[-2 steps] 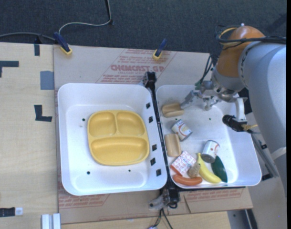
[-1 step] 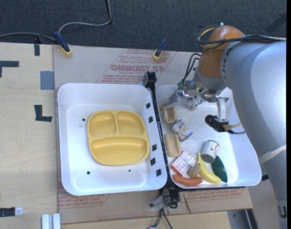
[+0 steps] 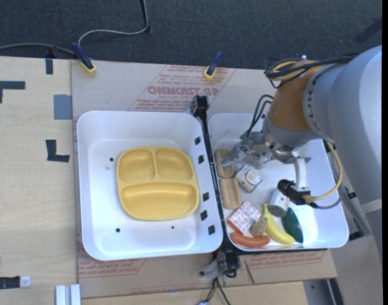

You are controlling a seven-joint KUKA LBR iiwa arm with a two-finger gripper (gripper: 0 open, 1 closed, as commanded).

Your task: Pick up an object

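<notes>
Whether the two-finger gripper [image 3: 240,156] holds anything cannot be told; just below it lies a small white carton [image 3: 249,179]. Descend squarely over the carton, clear of the tan wooden block [image 3: 227,192] beside it

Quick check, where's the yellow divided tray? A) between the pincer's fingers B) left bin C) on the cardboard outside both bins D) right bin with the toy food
B: the yellow divided tray lies flat in the left bin, while the banana and other small items crowd the right bin.
</notes>
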